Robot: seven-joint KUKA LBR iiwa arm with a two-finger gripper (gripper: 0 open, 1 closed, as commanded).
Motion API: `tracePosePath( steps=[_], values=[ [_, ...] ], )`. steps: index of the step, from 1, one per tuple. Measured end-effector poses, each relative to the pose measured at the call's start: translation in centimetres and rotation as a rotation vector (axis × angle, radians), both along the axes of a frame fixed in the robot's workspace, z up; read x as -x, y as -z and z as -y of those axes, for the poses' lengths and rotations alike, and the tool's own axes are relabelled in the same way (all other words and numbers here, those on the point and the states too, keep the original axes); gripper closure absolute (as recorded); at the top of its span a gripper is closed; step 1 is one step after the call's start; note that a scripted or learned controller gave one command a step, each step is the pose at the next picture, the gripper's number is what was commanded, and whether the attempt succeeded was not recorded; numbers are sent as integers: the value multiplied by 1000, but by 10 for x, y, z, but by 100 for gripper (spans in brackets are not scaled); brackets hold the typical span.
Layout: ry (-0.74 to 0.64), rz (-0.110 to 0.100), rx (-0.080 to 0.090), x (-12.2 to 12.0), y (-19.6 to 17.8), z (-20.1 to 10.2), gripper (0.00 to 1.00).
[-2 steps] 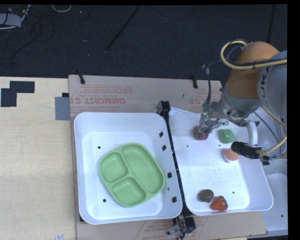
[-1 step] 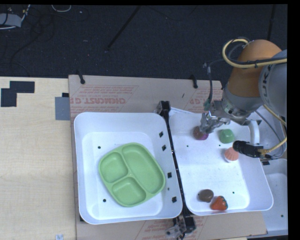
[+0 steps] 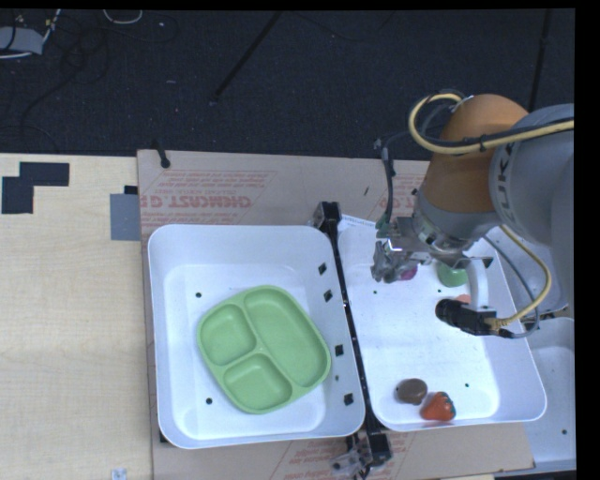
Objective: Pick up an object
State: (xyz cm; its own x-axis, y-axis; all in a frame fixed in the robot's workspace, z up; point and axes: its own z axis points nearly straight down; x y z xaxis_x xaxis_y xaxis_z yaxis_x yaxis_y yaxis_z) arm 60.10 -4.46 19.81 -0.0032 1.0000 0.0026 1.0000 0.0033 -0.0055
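Bench top (image 3: 66, 309) is pale wood-grain, lit evenly, with dark square and stepped marks (image 3: 36, 184) near its left rear and a grey square patch (image 3: 123, 216) just beside a sheet of brown cardboard (image 3: 262, 192) that bears reversed red print. Behind the bench lies dark carpeted floor (image 3: 281, 75), crossed by thin cables (image 3: 246, 52) and a pale loop of cord (image 3: 122, 14) at the top edge. A small black peg (image 3: 162, 157) stands at the cardboard's rear left corner.

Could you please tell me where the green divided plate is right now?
The green divided plate lies in the left bin, toward its near right side.
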Motion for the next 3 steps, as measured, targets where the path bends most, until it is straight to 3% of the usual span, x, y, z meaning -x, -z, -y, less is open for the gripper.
tracePosePath(
  steps=[1, 2, 3],
  values=[
    [0, -1, 1, 39, -6, -43, 100],
    [0, 0, 1, 57, -19, -86, 100],
    [-1, -1, 0, 93, -30, -131, 100]
  ],
)
